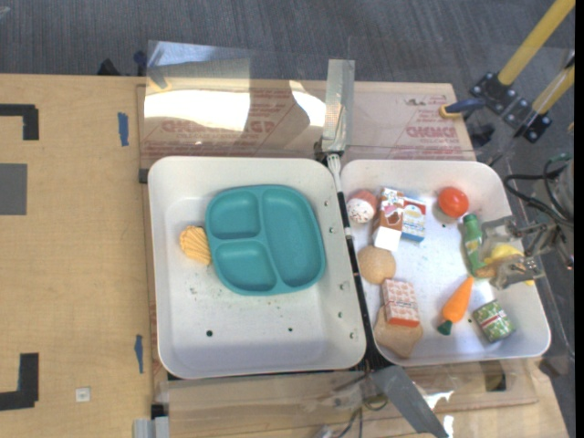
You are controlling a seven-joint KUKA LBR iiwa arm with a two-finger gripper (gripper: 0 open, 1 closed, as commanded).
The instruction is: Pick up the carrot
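- Carrot (457, 304) lay tilted in right bin (429, 255), between carton (400, 301) and green can (493, 321), untouched.
- Gripper (516, 265) sat at bin's right edge; I couldn't tell its opening.
- I judged approach pending: next move needed descent over carrot.

Grey carpeted floor (274, 12) lies beyond a light wooden bench (68, 245) marked with black tape (23, 121) and blue tape (122, 129); glare falls across a clear plastic sheet (219, 108); yellow poles (547, 26) stand at right.
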